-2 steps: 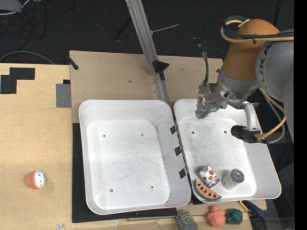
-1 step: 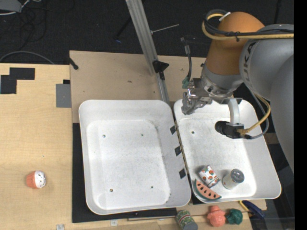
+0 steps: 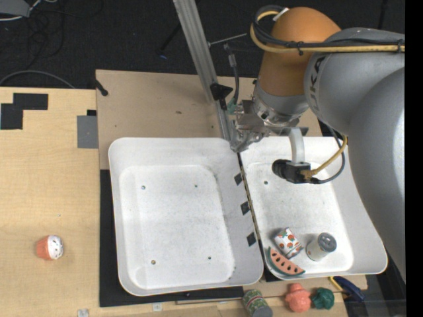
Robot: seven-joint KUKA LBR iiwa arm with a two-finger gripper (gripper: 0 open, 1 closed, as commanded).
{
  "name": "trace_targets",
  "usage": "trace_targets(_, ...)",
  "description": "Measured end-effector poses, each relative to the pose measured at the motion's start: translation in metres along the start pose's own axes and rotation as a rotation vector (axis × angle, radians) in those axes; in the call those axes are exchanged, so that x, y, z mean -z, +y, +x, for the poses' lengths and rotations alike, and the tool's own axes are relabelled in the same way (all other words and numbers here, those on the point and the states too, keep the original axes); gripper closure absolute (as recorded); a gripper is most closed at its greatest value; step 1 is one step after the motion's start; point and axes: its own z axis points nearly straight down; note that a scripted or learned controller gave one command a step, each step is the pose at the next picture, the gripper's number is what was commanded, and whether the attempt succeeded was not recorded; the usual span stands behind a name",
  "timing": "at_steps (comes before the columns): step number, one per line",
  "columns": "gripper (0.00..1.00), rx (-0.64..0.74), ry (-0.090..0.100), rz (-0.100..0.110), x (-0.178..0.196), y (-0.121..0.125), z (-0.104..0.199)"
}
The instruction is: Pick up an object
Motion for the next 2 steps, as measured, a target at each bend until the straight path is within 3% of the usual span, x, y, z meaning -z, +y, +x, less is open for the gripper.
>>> trace_targets(1,1.0,0.0,0.0,0.001,0.0056,-0.0047,0.0507)
trace_targets(2,0.0,0.001,-0.002,0.002,0.0053,-0.0048,0.0492)
